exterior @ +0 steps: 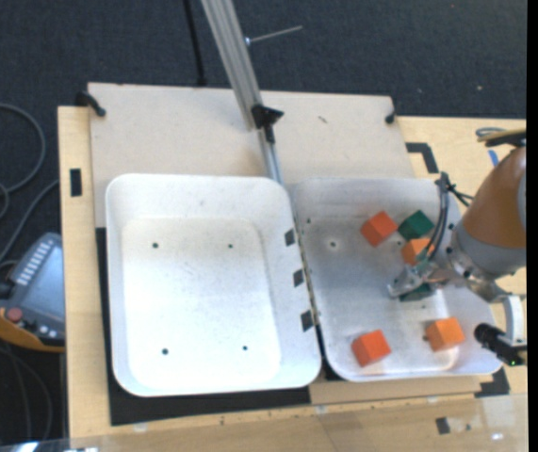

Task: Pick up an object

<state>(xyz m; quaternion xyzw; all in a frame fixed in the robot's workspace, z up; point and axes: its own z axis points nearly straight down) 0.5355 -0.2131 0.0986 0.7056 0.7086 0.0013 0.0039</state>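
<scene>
The right bin [344, 271] holds several blocks: an orange one [378, 228] near the back, a green one [416, 223] beside it, an orange one [416, 249] just in front of the green, an orange one [371, 347] at the front and another orange one [444, 333] at the front right. My gripper [410, 286] is low in the right bin, right of its middle, with something dark green [423, 293] at its tips. The arm comes in from the right and hides part of the bin.
The left bin [203, 281] stands beside the right one, with a divider edge [299, 271] between them. A slanted metal pole [236, 55] rises from behind the bins. Cables and a handheld pendant [33, 290] lie on the floor at the left.
</scene>
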